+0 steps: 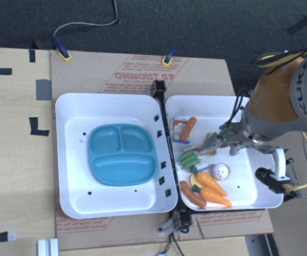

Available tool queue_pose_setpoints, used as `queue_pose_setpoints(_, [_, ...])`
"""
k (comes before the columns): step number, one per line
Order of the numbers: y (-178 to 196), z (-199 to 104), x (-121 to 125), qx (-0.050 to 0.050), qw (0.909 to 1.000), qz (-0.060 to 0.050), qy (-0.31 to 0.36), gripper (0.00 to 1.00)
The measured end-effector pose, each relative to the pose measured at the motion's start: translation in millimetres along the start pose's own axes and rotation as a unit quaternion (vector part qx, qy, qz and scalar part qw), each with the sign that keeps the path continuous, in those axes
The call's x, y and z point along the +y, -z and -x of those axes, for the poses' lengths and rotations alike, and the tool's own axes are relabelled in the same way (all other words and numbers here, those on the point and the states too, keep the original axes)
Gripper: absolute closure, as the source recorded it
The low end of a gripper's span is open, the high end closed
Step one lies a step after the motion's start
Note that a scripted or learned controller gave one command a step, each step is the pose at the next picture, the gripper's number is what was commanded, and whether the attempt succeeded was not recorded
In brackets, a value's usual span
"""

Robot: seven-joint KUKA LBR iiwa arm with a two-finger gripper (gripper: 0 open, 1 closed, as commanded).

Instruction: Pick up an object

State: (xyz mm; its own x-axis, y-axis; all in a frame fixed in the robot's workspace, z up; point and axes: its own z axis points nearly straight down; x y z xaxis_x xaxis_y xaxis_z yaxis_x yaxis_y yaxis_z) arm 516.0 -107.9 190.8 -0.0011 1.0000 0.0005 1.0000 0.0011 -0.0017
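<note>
On the left, the shallow white plastic bin [73, 159] holds a blue three-compartment plate [123, 154], lying flat near its middle. In the right white bin [260, 196], an orange hot-dog toy [186, 129] lies toward the far left corner. Nearer, green bean pods [188, 159] sit beside two orange carrots [212, 188], with a small white speckled ball [220, 170] touching the carrots' far side. My hand [211, 143] hangs low just right of the pods; I cannot tell how wide it is. Both bins rest on the counter [15, 143].
</note>
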Motion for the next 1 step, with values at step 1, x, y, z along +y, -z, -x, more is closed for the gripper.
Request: queue_pose_setpoints(1, [-100.1,-0.6,41.7,0.0,1.0,0.0,0.001,0.0])
